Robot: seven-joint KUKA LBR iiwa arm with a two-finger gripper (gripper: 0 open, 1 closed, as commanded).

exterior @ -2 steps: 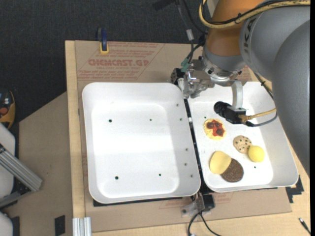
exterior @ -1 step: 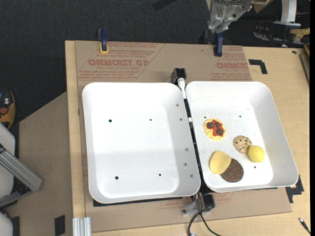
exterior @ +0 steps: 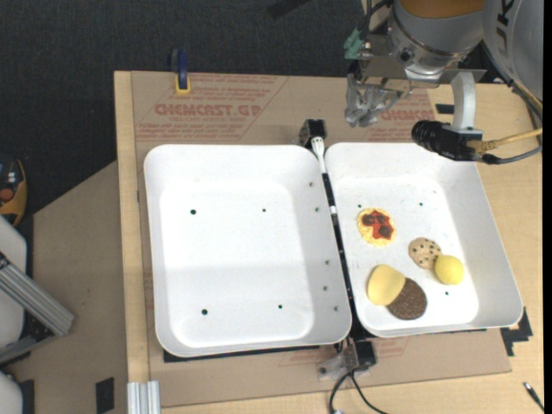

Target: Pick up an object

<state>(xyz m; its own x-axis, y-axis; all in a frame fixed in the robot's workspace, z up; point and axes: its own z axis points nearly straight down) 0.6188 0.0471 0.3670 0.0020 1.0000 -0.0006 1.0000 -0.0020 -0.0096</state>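
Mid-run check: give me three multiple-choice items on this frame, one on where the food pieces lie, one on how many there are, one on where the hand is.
1. Which bin holds the food pieces?
A. left bin
B. right bin
C. both bins

2. How many food pieces are in it?
A. three
B. five
C. seven

3. Where is the hand?
A. down among the pieces
B. raised above the far edge of the right bin
C. over the left bin

Answers:
1 B: all pieces lie in the right bin.
2 B: mini pizza, speckled cookie, yellow ball, yellow piece, dark cookie.
3 B: the hand hangs over the cardboard by that bin's far rim.
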